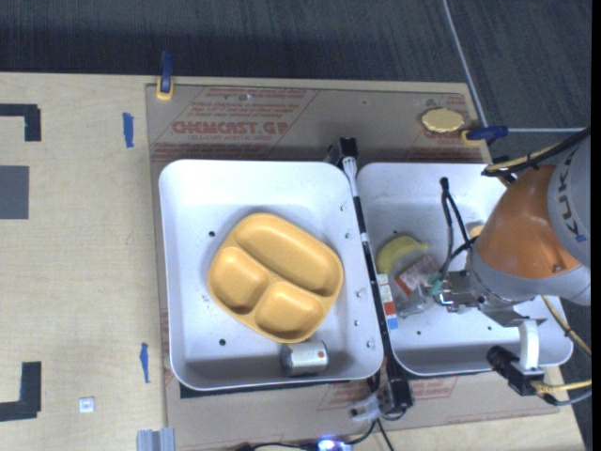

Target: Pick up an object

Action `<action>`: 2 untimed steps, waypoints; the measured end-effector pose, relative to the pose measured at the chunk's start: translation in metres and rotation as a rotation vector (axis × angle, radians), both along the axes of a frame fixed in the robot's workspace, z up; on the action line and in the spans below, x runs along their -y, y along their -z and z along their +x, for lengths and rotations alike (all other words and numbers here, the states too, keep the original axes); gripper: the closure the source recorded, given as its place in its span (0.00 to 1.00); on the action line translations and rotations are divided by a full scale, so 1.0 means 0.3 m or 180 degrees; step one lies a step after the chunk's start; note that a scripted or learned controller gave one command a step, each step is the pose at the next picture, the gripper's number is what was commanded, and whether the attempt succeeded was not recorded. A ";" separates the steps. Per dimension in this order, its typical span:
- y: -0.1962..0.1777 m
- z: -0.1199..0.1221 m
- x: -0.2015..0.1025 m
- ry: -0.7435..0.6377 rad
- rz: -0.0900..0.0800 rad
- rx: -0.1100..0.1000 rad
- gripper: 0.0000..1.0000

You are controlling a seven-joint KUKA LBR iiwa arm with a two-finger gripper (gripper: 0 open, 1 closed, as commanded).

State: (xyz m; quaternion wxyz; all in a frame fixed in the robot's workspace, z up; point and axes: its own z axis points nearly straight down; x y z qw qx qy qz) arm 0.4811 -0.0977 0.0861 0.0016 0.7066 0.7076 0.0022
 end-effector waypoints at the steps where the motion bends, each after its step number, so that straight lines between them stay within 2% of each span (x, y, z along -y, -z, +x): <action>1: -0.001 0.266 -0.015 0.0001 -0.0008 0.0000 0.00; 2: -0.033 0.266 -0.015 -0.0003 -0.0010 0.0003 1.00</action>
